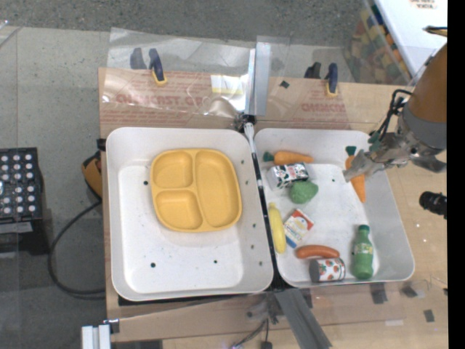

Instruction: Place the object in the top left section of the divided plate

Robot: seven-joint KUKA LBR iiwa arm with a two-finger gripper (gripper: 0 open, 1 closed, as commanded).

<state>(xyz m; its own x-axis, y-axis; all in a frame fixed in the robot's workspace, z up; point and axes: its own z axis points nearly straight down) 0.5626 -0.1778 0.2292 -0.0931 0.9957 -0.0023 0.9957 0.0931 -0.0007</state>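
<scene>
A yellow divided plate lies in the left bin; its top left section has nothing in it. My gripper hangs over the right bin's far right side. It is directly above an orange carrot with a green top, which lies by the bin wall. The gripper body covers the carrot's upper part, so contact cannot be judged. The arm's orange band rises at the right edge.
The right bin also holds a second carrot, a small printed can, a green lump, a yellow banana, a small carton, a sausage, another can and a green bottle.
</scene>
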